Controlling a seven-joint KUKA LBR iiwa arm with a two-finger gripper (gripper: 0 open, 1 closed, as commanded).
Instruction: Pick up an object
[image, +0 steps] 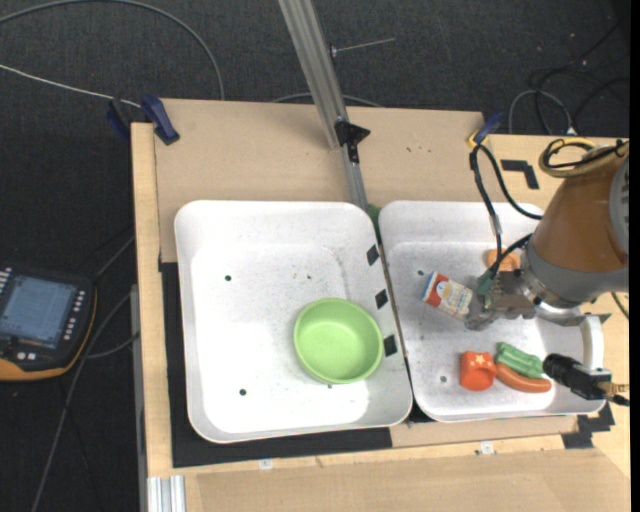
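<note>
Gripper (480, 306): we see it low in the right bin (420, 225), fingers pinching a small carton (446, 294).
Left bin (200, 230): green bowl (338, 342).

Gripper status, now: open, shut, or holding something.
Gripper: over the right bin, touching the small carton; open or shut cannot be told.

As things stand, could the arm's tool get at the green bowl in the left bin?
Probably yes: the green bowl sits open with nothing over it, though the tool hangs over the right bin by the small carton.
</note>
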